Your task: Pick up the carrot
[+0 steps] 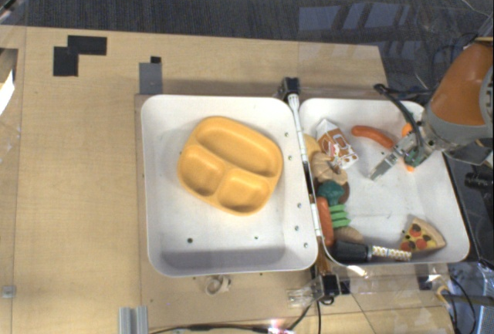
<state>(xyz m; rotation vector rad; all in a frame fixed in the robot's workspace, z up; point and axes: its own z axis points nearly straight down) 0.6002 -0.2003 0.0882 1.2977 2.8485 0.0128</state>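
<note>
The carrot [373,136] lies in the right bin [432,205], toward its 12 o'clock edge, an orange stick slanting slightly down to the right. The gripper [394,161] hangs just at the carrot's 4 o'clock, apart from it; whether its jaws are wide or narrow I cannot tell, and nothing shows between them. A pizza slice toy [421,236] sits at the bin's 5 o'clock corner. In the left bin [166,170] rests a yellow divided plate [230,163].
</note>
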